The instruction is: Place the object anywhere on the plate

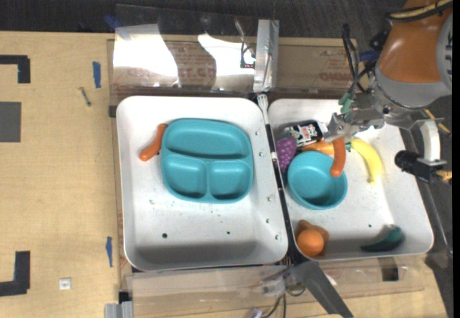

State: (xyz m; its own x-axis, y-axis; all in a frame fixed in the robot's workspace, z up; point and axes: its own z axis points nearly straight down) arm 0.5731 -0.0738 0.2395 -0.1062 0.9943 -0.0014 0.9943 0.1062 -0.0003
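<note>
Hidden: gripper (343, 135) fingertips blur into clutter; open or closed cannot be told.
Carrot: orange stick (338, 158), upright just below the gripper, over the bowl's far-right rim; a grasp is unclear.
Plate: teal, three compartments (207, 158), in the left bin (136, 223), with an orange piece (152, 144) at its left edge.
Right bin (402, 216): smooth teal bowl (316, 181), curved banana (369, 157), round orange (310, 240), dark green item (384, 240), purple item (284, 151) half hidden by the bowl.

- Scene is evenly and brightly lit from overhead, with only soft shadows cast inside the white bins (136, 187).
- Harsh glare is seen on the clear plastic sheet (180, 57) behind them.
- Overall sharpness is kinda soft, and fine detail gets lost.
</note>
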